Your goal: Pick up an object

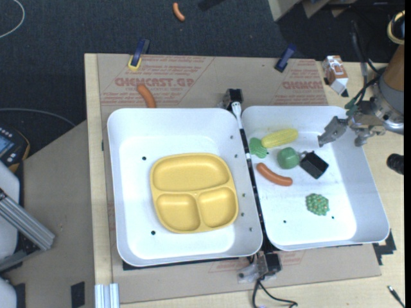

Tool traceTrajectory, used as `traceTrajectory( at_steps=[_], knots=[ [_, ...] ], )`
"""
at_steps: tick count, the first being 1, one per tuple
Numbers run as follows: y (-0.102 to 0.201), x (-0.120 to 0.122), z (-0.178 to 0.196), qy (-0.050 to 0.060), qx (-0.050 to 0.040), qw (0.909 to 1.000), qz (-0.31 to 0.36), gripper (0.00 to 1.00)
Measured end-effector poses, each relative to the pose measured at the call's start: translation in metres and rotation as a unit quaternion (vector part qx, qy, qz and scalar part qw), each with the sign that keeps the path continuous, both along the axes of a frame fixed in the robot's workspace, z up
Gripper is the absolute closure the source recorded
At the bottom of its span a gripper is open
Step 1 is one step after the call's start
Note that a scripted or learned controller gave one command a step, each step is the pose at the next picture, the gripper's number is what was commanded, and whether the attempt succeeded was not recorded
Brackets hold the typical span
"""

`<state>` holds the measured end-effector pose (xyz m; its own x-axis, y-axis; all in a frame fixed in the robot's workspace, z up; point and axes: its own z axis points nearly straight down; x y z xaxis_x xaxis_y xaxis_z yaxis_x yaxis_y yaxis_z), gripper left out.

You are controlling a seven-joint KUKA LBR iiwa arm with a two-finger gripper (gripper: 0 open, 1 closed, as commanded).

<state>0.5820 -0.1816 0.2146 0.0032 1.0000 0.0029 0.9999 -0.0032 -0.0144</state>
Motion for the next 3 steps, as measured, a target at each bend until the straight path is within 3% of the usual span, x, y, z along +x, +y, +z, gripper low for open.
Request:
traceTrajectory(
  at_steps=[1,3],
  knots=[
    [0.000,0.003,0.008,-0.007,-0.0016,1.0000,0.002,0.00],
    [0.010,-0.009,-0.106,-0.004,0.0000,1.0000,0.002,0.00]
  ],
)
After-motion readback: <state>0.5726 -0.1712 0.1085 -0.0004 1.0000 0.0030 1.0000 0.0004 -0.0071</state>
